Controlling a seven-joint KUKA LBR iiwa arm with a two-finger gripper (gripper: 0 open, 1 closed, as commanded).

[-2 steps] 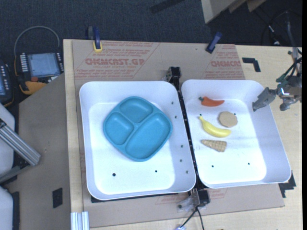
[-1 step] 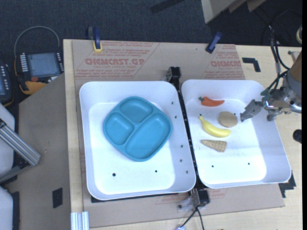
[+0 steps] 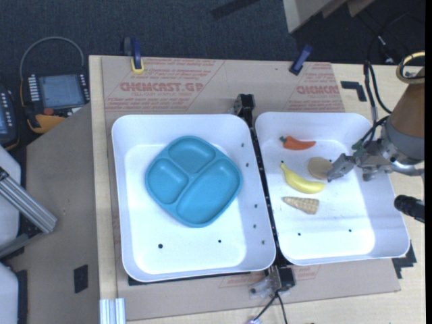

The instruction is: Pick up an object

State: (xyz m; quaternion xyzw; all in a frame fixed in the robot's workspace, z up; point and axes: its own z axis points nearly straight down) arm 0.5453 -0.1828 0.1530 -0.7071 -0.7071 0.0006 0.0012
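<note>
Your tool (image 3: pixel 339 168) hangs low in the right bin (image 3: pixel 388 241) beside the tan round piece (image 3: pixel 318 166) — presumably lining up a pick (finger state can't be told) — with the banana (image 3: pixel 301 180) just left.

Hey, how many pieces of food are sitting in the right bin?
4. A carrot lies near the back, a tan round piece sits by the gripper, a banana lies in the middle, and a cone lies in front. The arm may hide more.
</note>
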